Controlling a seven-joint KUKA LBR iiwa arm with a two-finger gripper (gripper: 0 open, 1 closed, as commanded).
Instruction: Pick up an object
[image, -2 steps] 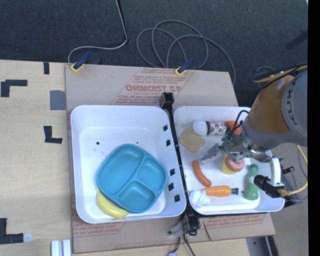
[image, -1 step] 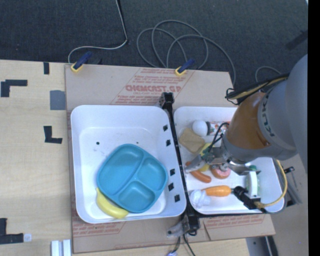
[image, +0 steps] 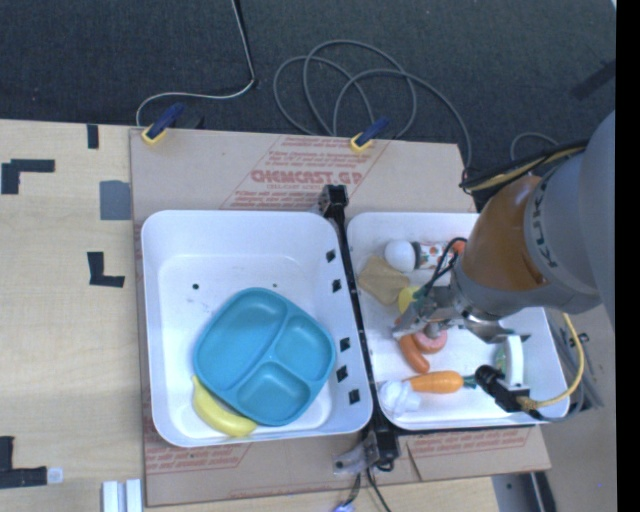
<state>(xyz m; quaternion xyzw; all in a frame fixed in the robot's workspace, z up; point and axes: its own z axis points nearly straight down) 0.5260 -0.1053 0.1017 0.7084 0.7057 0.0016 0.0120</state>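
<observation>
**A:** Which object are you going for, and where does it sit?

**B:** My best guess is the small orange-red piece (image: 415, 352) in the right bin (image: 455, 420), touching a pink round bit (image: 433, 340) just beside it. My gripper (image: 428, 322) hangs right over that pair, so that's where the try is aimed. Whether the pincer is clenched or released, I cannot tell; my wrist covers it from above, and nothing shows between the tips.

**A:** So not holding anything?

**B:** I wouldn't claim it. The piece looks to be lying on the bin floor.

**A:** What's crowding you?

**B:** Plenty. A toy carrot (image: 438, 381) lies just below, with a white lump (image: 397, 396) at its left end. Above are a tan, floppy thing (image: 378, 278), something yellow (image: 406, 297) and a white ball (image: 400, 254) beside a small printed container (image: 430, 253). A green-and-white item (image: 512, 357) sits off to the right. Closing on a cluster risks pinching two things, or nudging one aside.

**A:** And the other bin?

**B:** The left bin (image: 160, 300) has a blue divided plate (image: 264, 355) resting over a banana (image: 221, 414). That's well apart from me, across the black divider (image: 350, 310), so I judge it isn't in play.
</observation>
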